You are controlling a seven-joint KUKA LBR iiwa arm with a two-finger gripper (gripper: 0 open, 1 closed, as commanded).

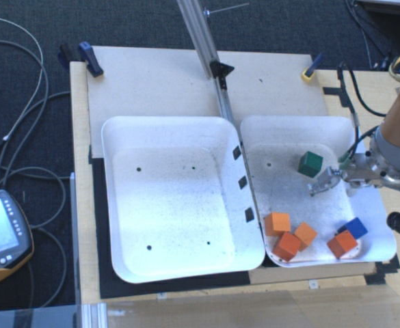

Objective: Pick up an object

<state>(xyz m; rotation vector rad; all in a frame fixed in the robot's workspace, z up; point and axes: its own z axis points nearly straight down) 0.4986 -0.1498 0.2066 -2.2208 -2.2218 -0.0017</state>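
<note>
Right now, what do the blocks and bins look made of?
Green block: matte, flat colour, crisp edges; painted wood or foam, can't tell which. Orange blocks: same look. Right bin: thin white moulded plastic, judging by rounded corners and rolled rim. Left bin: the same, speckled floor.

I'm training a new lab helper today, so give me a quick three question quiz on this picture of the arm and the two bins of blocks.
1. True or false: the green block lies in the same bin as the blue block.
2. How many orange blocks lie along the near edge of the right bin?
3. Multiple choice: the gripper is nearest to which block? A) the green block B) the blue block C) the leftmost orange block

Key
1. True: both lie in the right bin.
2. Four: three clustered at the near left, and one beside the blue block.
3. A: it sits just below and right of the green block in the picture.
</note>
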